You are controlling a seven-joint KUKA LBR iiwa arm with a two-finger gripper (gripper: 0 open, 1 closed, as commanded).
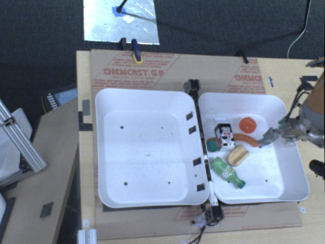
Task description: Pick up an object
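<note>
Several small objects lie in the right bin (277, 187): an orange-red round piece (248, 124), a small black-and-white toy (224, 133), an orange sausage-like piece (245, 139), a tan bun-like piece (237, 155), a teal ball (213, 144) and a green bottle (227, 172). My gripper (267, 136) reaches in from the right, low over the bin. Its tip sits just right of the orange sausage piece and up and to the right of the tan piece. Nothing shows between its fingers.
The left bin (147, 146) lies beside the right one, with a black divider strip (199, 151) between them. Both rest on a cardboard sheet (147, 70). A shiny metal plate (121, 13) lies on the dark floor behind.
</note>
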